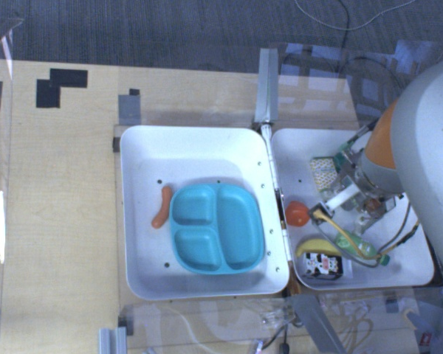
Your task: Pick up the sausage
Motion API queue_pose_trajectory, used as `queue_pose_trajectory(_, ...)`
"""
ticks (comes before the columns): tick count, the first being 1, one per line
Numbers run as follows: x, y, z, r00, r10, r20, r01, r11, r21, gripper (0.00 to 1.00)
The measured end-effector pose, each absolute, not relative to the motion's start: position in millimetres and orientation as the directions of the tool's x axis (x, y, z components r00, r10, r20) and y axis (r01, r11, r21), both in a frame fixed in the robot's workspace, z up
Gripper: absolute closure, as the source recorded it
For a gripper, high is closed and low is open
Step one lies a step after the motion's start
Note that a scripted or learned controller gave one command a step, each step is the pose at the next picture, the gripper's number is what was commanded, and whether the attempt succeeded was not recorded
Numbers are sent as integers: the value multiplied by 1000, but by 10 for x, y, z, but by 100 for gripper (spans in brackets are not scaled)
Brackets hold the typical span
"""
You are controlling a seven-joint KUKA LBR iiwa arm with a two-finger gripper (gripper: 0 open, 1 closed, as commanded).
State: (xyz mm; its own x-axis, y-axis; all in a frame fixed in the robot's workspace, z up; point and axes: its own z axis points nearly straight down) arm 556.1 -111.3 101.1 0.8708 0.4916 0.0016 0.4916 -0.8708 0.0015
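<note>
The sausage [162, 206] is a small orange, slightly curved piece lying on the floor of the left bin [140, 257]. It rests just off the left edge of the blue divided plate [218, 227]. My gripper [365, 206] hangs over the right bin [421, 271], far to the right of the sausage, with the grey arm and its orange band above it. Nothing shows between the gripper and the sausage but the plate and the wall between the bins.
The right bin holds a red ball-like fruit [297, 213], a banana [317, 246], a black packet [325, 265], a speckled pale pad [323, 172] and a green item [368, 251]. A metal divider [266, 94] runs between the bins at the back.
</note>
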Motion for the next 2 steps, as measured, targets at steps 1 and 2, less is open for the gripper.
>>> queue_pose_trajectory(1,5562,-1110,1013,870,492,2,492,-870,1,0)
queue_pose_trajectory(2,5579,-1099,1123,865,501,4,501,-865,3,100)
